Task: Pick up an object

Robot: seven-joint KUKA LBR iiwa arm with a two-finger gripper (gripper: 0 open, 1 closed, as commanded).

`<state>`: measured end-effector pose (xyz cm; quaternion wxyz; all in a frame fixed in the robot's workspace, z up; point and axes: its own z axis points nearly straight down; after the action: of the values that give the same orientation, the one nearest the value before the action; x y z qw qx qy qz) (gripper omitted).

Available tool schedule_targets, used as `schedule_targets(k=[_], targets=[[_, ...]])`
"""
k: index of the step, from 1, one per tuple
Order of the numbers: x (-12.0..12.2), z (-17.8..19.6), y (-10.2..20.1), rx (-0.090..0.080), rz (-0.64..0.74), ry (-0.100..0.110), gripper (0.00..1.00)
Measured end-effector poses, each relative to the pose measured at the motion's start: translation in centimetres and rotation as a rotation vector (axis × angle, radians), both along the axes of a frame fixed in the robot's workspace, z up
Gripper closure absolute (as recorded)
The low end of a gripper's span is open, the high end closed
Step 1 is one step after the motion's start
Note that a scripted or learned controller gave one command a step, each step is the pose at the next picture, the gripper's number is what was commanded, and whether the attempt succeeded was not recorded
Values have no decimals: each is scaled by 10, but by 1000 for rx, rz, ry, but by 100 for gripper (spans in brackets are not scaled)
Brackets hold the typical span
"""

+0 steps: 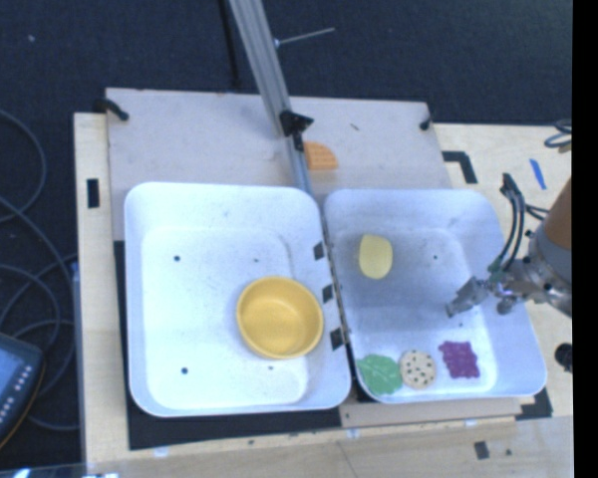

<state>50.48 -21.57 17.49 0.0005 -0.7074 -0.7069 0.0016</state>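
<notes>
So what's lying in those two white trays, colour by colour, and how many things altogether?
Yellow: 2, a bowl in the left tray and a lemon-like piece in the right tray
Green: 1, a leafy piece
Tan with dark spots: 1, a cookie
Purple: 1, a grape-like bunch
Total: 5

Light is even and fairly bright, falling from overhead, with a cool bluish cast. The two white bins verge on overexposure, their floors washed pale with soft glare along the rims. Shadows are faint and short; a dim one lies beside the yellow bowl. The whole picture is soft and low in detail, and the surroundings beyond the counter fall nearly black.
</notes>
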Motion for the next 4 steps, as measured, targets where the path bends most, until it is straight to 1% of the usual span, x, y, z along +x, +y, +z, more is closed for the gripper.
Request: schedule_targets(k=[1, 2, 3, 4], targets=[[-3, -59, -10, 1, -1, 2, 0], [0, -44, -10, -1, -4, -9, 100], [4, 4, -3, -1, 5, -10, 100], [12, 67, -2, -2, 5, -12, 100]])
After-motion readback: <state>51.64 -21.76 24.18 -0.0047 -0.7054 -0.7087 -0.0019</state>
